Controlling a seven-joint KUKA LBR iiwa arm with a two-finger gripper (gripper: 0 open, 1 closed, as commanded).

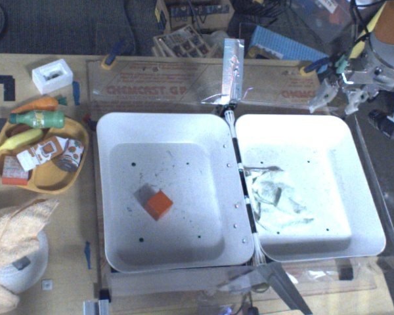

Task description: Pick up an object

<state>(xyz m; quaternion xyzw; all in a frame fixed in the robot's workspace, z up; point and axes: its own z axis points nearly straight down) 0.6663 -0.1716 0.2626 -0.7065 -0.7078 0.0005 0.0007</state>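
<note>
Two white bins filled the middle of the frame: the left bin (118, 136) and the right bin (341, 143), touching along their inner edges. A yellow bowl (52, 184) of toy food sat at the left edge. The gripper (338, 96) hung at upper right, beyond the right bin's far rim, its fingers apart and clamping nothing. The orange block (160, 205) lay low in the left bin.

An orange block (159, 205) lies in the left bin (118, 136), touching a small grey piece (145, 193) on its upper left. The right bin (335, 136) holds clear crumpled plastic (276, 199). The gripper (338, 97) hangs above the right bin's far corner, well apart from the block.
</note>
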